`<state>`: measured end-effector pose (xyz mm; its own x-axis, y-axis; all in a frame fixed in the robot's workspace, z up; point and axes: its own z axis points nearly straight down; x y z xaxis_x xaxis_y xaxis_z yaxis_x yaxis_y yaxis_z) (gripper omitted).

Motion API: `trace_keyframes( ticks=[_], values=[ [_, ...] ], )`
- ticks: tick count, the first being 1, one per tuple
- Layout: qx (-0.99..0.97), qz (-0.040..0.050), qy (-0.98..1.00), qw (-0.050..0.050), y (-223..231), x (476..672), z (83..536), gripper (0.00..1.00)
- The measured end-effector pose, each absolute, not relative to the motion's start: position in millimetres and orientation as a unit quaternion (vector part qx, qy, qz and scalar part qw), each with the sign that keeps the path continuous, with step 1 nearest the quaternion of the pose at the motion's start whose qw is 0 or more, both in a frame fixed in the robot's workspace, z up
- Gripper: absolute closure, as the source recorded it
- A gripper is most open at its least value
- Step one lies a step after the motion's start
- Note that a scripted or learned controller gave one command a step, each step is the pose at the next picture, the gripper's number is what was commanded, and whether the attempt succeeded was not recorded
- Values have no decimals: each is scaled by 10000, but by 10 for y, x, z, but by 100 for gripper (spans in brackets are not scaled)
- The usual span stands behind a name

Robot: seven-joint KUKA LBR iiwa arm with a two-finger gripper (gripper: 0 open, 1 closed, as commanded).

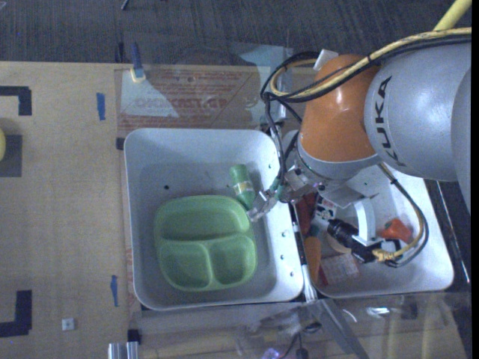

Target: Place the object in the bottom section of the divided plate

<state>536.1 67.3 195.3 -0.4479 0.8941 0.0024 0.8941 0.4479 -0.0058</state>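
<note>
We find the arm (389, 103) reaching in over the right bin (434, 271), its orange band (337, 111) above the divide between the two bins. The gripper (258, 200) extends into the left bin (146, 163), at the upper right corner of the green divided plate (203, 240). We cannot tell whether the fingers are open or closed; their tips are small and partly merged with the plate's rim.

The task's object, a small green bottle (241, 182), lies just above the fingers and touches or nearly touches them. It rests on the bin floor beside the plate's upper right rim, outside every section of the plate. We cannot confirm that it sits between the fingers.

The plate lies below and to the left of the fingers, its one large section nearest them and two smaller sections farther away.

To the right of the fingers, the right bin holds an orange item (395, 229) and other clutter we cannot identify.
</note>
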Motion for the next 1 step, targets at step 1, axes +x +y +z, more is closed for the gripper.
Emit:
trace_keyframes(
  ticks=[1],
  values=[
    [-5824, 19, -8129, 11, 1407, 4887, 2532, 0]
  ],
)
